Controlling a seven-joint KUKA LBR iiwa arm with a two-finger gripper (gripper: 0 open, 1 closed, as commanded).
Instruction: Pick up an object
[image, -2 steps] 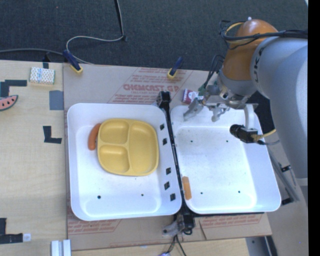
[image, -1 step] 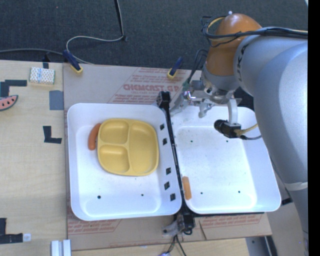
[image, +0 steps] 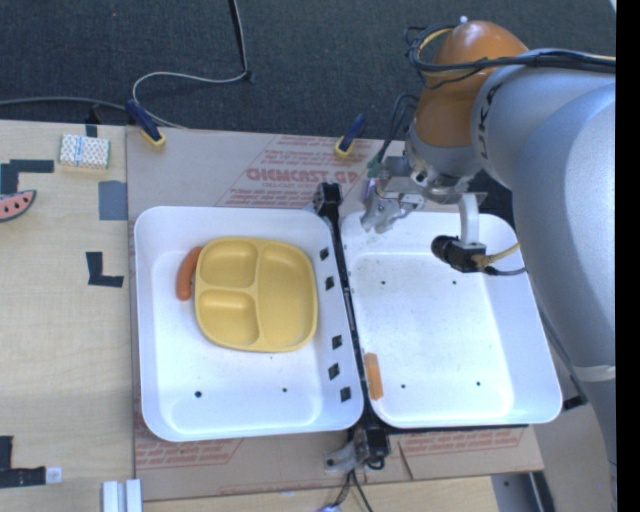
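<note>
Hovering over the far left corner of the right white bin (image: 520, 395), the grey arm's two-finger gripper (image: 383, 212) holds nothing visible; whether its jaws are apart or together cannot be told. A small orange carrot-shaped piece (image: 373, 375) lies against that bin's left wall. The left white bin (image: 165, 400) holds a yellow divided plastic plate (image: 256, 293) with an orange sausage-shaped piece (image: 185, 274) touching its left edge.

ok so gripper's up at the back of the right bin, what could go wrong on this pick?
1. The carrot lies tight against the right bin's left wall, so a finger may hit the wall and the grasp slip.
2. The sausage lies right beside the yellow divided plate in the left bin; closing there may nudge the plate.
3. The gripper hovers near the divider between bins, far from either piece.
</note>
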